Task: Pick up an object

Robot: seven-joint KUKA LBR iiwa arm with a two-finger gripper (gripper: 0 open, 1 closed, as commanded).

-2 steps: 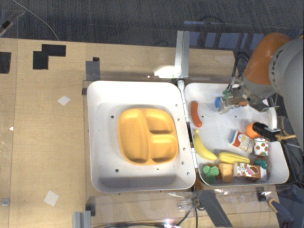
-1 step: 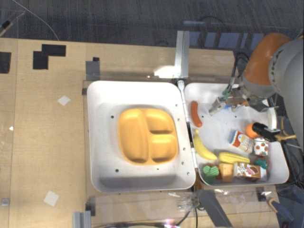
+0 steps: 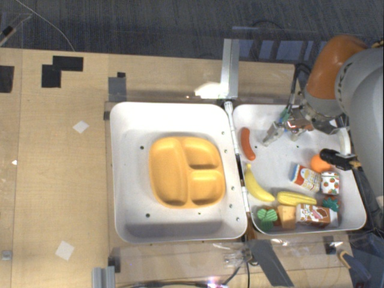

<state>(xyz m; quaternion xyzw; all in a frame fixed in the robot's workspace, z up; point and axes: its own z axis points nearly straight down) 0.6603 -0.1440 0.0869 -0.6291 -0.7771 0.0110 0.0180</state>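
My gripper (image 3: 287,129) hangs over the far part of the right bin (image 3: 273,158), open, with nothing between its fingers. One finger (image 3: 271,136) points down and left toward the bin floor. A red sausage (image 3: 247,144) lies just left of it, near the bin's left wall. Closer to the front lie two yellow bananas (image 3: 258,186) (image 3: 295,197), an orange (image 3: 321,162), a small juice carton (image 3: 305,177), a strawberry-printed box (image 3: 330,183), green broccoli (image 3: 267,216), a brown block (image 3: 287,216) and another carton (image 3: 313,213).
The left bin (image 3: 120,179) holds a yellow divided tray (image 3: 186,171) at its middle. A metal post (image 3: 230,71) stands behind the seam between the bins. The arm's orange band (image 3: 329,65) and grey body overhang the right bin's far right corner.
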